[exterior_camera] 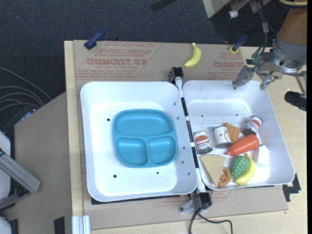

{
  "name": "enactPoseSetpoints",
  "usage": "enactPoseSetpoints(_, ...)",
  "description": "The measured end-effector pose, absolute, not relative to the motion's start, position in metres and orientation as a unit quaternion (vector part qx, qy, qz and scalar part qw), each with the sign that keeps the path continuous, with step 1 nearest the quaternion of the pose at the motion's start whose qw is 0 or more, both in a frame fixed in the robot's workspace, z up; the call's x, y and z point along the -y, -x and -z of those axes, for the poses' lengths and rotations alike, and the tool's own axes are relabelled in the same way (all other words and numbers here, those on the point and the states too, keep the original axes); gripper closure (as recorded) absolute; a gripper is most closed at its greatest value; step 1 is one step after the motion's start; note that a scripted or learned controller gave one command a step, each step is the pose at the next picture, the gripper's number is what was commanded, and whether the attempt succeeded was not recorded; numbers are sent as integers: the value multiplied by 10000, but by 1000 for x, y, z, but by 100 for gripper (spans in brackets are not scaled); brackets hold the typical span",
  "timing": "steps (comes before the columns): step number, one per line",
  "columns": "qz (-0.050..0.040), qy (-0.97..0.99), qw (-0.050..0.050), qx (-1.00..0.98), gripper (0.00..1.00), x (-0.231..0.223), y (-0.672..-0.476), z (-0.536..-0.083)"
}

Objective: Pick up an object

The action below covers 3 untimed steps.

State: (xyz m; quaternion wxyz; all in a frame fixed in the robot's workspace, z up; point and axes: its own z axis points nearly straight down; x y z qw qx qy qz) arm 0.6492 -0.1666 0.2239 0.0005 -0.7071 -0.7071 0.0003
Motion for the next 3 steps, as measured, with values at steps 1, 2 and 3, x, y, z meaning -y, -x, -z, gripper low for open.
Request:
enactPoseSetpoints(1,-3,7067,9,7075,0,108,-666,-108)
enactPoseSetpoints(2,-8,7073,13,7069,0,123,-666,-85)
enactPoseSetpoints(3,-4,7071,3,7071,0,127,-666,-85)
